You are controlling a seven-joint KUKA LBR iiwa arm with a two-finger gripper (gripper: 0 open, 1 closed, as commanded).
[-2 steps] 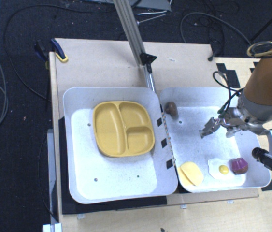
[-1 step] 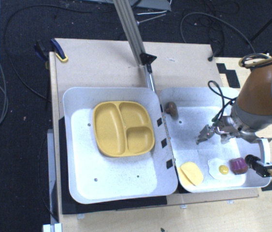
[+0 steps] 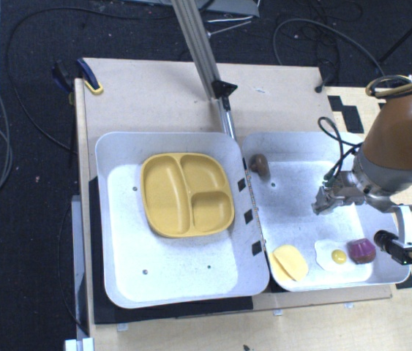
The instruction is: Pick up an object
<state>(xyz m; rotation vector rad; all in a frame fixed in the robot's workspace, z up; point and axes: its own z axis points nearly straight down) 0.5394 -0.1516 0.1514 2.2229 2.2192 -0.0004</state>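
— Where is the gripper (image 3: 326,199)?
— Over the right bin (image 3: 293,178), right of centre; whether it grips anything, I cannot tell.
— And the objects?
— Lower right: purple piece (image 3: 361,250), fried egg (image 3: 335,255), yellow wedge (image 3: 290,262). A brown lump (image 3: 260,165) sits at the bin's upper left. The yellow divided plate (image 3: 188,194) fills the left bin (image 3: 118,269).

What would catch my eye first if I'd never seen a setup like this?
Probably the yellow divided tray, sitting large in the middle of the left bin. Next, the grey and orange arm reaching in from the right, its gripper over the right bin. Along that bin's near edge lie toy foods: a yellow piece, a fried egg and a purple piece, with a small brown object near its far left corner.
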